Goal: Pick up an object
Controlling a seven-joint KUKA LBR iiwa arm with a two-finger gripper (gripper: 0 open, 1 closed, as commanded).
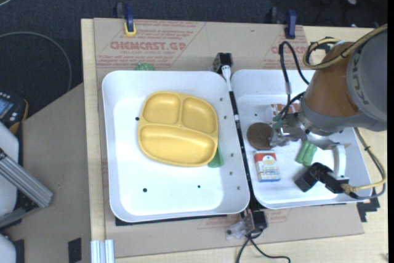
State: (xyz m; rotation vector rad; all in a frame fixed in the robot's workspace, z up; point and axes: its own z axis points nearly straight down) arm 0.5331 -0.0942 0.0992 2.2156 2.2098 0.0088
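My gripper (282, 131) hangs low in the right bin (345, 197), reaching in from the right. Just left of it, touching or nearly so, lies a brown round disc (260, 135). A small red, white and blue box (267, 166) lies below the disc, towards the front. A small red-and-white item (277, 111) peeks out behind the gripper, partly hidden. A green piece (306, 153) lies under the wrist, to the right of the box. I see nothing clearly held.
The left bin (123, 182) holds a yellow divided plate (178, 128), with a green thing (215, 161) poking out from under its right edge. The bins' shared rim (237, 132) runs just left of the disc. The arm covers the right bin's far right part.
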